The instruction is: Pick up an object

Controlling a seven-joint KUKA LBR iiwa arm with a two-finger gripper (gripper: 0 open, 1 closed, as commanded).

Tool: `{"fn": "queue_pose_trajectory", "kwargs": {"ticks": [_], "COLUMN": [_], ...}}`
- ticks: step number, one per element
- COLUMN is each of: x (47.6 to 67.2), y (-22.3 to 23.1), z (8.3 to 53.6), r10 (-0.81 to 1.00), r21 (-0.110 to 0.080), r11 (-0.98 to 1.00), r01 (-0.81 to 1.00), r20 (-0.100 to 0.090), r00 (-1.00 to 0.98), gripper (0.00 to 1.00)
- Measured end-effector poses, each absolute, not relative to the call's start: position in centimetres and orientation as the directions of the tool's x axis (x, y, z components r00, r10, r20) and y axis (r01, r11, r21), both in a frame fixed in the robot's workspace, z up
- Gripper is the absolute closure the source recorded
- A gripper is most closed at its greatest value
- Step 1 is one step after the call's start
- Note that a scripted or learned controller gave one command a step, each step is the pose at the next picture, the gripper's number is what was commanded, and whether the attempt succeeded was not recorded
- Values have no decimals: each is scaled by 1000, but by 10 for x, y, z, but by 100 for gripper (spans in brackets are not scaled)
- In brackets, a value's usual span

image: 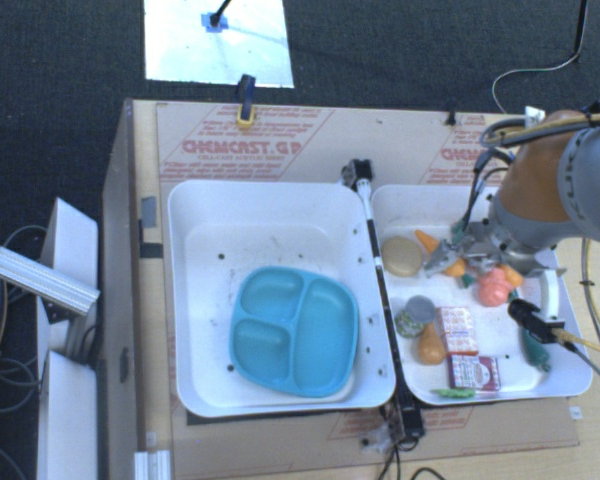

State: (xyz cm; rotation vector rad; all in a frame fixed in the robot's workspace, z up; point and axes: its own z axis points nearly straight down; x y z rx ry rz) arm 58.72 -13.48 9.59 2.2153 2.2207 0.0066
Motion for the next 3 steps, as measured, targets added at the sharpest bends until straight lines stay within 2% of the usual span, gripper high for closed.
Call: {"fn": "queue_pose_trajectory", "kwargs": {"ticks": [1,2,3], "x": [640,628,629], "y": [-139,-134,-134], "z": [85,85,96], "r10": [1000,1000,1000], "r21": [3,2,5], "r11": [3,1,3], "r01": [1000,1000,1000], "r20": [-1,-1,-2], "r00": [-3,-1,-3], "gripper": [0,0,100]}}
